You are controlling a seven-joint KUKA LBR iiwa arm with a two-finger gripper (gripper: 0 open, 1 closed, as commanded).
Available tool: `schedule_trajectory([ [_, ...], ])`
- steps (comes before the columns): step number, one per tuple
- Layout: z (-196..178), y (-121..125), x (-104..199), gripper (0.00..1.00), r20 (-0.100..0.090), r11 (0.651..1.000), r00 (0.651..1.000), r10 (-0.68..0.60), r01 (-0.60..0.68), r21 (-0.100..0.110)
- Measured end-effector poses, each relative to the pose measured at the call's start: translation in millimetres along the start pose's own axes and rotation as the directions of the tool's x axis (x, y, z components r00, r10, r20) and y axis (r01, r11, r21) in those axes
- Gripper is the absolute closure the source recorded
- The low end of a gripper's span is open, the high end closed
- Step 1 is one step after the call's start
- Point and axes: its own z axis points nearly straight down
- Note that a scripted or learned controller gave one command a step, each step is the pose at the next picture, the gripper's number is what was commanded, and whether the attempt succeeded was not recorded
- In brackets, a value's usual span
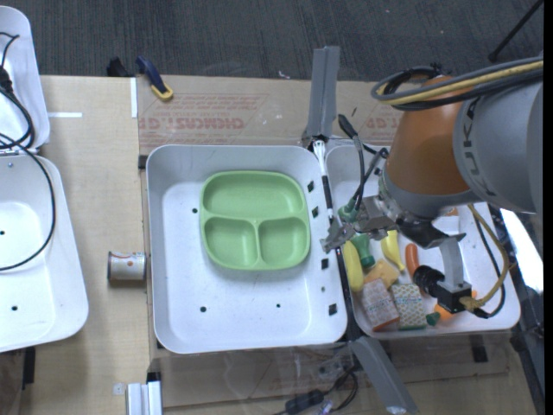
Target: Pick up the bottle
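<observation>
Green-capped and small, the bottle (364, 251) lies in the right bin (510, 314) near its left wall, just below and beside the gripper (356, 224) — whether the two touch cannot be told, nor how the gripper stands. Yellow pieces, an orange piece and patterned blocks (394, 304) crowd beside the bottle. A green divided tray (256, 220) sits in the left bin (173, 301). Red mirrored lettering on the cardboard (216, 111) behind is not readable.

left bin (173, 309) open around green tray (256, 219), right bin (505, 314) seemingly crowded
</observation>
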Motion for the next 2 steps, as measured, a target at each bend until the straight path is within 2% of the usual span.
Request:
schedule_trajectory([
  [1, -0.2, 32.5, -29.6, 0.00, 0.001, 1.000, 1.000, 0.014, -0.014, -0.001],
  [2, -0.2, 32.6, -29.4, 0.00, 0.001, 1.000, 1.000, 0.013, -0.013, -0.001],
])
